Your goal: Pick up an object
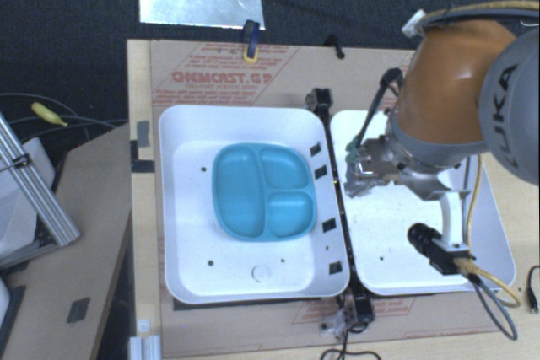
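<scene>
**A:** Where do we find the thing to be picked up?

**B:** We see a blue plate (261,190) lying flat in the left bin (181,206), about the middle of its floor. It has three compartments: a large one on its left side and two smaller ones on its right.

**A:** And the tool?

**B:** The tool (359,173) is over the right bin (396,261), on that bin's left side, close to the wall where the two bins meet. The arm (456,88), grey with its orange band, reaches in from the right and covers much of the far part of that bin. The shared wall stands between the tool and the blue plate, so the two are apart.

**A:** Is the tool wide or narrow?

**B:** We cannot tell. From above it reads as a small cluster of bright metal under the wrist, too tangled to make out. We also cannot tell whether it touches the bin floor or hangs just above it.

**A:** What else do we note?

**B:** Both bins sit side by side on the counter (142,265), on a brown sheet (228,67) with red lettering at the far side. A row of small black tabs (321,173) runs along the left bin's right wall, just beside the plate's right edge but not touching it.
</scene>
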You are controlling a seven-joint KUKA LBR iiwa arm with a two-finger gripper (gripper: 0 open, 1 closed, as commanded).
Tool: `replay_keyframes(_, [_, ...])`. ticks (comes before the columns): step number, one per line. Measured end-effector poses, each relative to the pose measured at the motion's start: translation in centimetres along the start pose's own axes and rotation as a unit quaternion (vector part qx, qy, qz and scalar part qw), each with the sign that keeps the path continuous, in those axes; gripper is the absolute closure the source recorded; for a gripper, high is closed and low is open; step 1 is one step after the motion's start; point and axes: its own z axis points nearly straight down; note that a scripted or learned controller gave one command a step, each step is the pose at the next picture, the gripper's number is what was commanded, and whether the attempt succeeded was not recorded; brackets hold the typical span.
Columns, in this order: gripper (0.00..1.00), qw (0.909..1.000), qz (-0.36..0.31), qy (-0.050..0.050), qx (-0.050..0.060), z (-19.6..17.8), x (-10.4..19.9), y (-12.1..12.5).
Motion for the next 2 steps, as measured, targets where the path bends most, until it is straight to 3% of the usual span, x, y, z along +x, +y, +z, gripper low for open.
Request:
replay_keyframes(1, [1.0, 1.0, 0.001, 0.001, -0.005, -10.5, 6.7, 0.2])
replay_keyframes(2, [1.0, 1.0, 0.002, 0.001, -0.004, -18.7, 11.2, 0.2])
